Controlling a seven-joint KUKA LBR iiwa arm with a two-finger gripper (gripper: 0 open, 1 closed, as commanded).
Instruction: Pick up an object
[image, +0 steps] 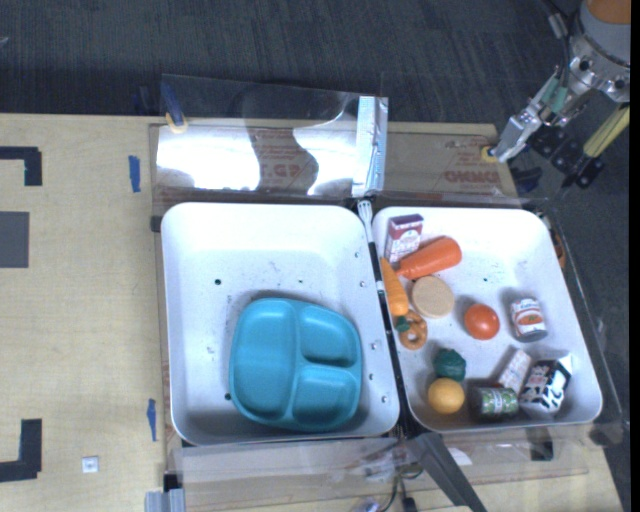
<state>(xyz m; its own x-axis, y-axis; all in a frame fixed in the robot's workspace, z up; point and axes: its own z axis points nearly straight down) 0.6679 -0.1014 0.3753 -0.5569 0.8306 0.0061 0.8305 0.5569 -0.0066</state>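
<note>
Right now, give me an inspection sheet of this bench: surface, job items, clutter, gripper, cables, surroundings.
Surface: two shallow white bins, left bin and right bin, side by side on a wooden bench.
Job's things: right bin holds an orange plastic carrot, red tomato, round tan biscuit, yellow-orange ball, small green can, small cartons.
Clutter: blue divided plastic tray in left bin.
Gripper: gripper above the right bin's far corner, outside it, holding nothing.
Cables: nothing seen.
Surroundings: clear plastic sheet behind left bin; dark floor.
</note>
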